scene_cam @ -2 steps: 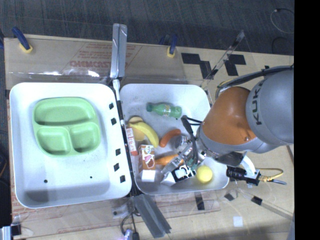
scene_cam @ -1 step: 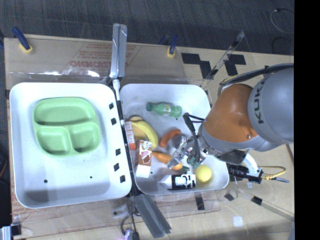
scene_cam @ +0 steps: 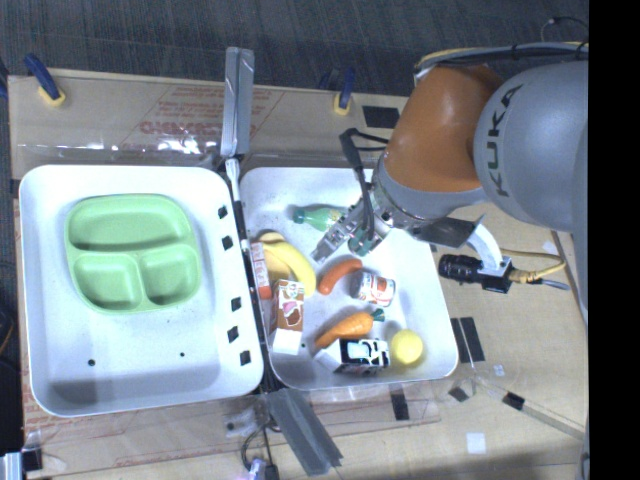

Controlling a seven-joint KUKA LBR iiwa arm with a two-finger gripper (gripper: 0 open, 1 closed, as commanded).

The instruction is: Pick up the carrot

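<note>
Whether my jaws are spread or pressed together I cannot tell, as my gripper (scene_cam: 345, 236) is hovering in the upper middle of the right bin (scene_cam: 432, 298), just above a sausage (scene_cam: 339, 274). Lower in that bin the carrot (scene_cam: 343, 329) is lying apart from me, between a juice carton (scene_cam: 289, 313), a can (scene_cam: 377, 289) and a lemon (scene_cam: 406, 348).

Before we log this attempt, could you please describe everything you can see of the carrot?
The carrot is a small orange toy-like piece, smooth and probably plastic, with a green stub at its thick upper-right end. It lies flat in the right bin, pointing diagonally down-left, between the small carton and the black-and-white toy, with its lower edge close to that toy. The tool is above it in the view, apart from it.
</note>
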